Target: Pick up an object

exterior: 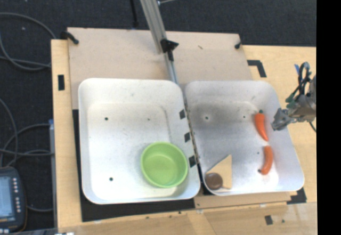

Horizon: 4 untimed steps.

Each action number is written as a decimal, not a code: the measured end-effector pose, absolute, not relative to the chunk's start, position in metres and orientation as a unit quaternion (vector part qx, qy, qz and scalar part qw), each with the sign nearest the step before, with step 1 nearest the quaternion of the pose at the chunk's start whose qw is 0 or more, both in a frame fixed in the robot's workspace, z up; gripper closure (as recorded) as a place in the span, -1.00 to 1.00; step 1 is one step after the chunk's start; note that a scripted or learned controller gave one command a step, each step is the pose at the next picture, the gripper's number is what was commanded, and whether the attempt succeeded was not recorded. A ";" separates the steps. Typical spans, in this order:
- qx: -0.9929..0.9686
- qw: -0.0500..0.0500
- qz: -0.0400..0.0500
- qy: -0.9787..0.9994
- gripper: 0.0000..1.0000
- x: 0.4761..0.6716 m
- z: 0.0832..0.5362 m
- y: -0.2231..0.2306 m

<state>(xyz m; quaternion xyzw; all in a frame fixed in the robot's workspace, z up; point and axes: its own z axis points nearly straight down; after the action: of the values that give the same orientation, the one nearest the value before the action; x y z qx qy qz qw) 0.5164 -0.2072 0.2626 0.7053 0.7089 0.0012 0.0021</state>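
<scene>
Lying in the right bin (241, 92) near its right wall, two orange carrots (260, 126) (266, 160) run roughly top-to-bottom; the gripper (281, 120) hovers beside the upper one, its jaw state unclear.

Left bin (96, 122) holds a bowl (164, 164) — right bin (224, 100), two carrots (260, 126), wedge (224, 170), disc (213, 180).

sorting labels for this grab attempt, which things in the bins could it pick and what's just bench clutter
Pickable: green bowl, upper orange piece, lower orange piece, tan wedge, brown disc.

Just there: metal rail, cables, handheld screen.
</scene>
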 end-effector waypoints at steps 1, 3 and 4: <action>0.704 0.002 0.002 0.710 1.00 0.530 0.268 -0.155; 0.704 0.000 0.001 0.710 1.00 0.536 0.277 -0.052; 0.704 0.000 0.001 0.710 1.00 0.545 0.274 0.007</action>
<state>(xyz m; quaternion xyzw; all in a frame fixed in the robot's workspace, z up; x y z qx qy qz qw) 0.5453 0.0071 0.2744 0.7043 0.7099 0.0009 0.0002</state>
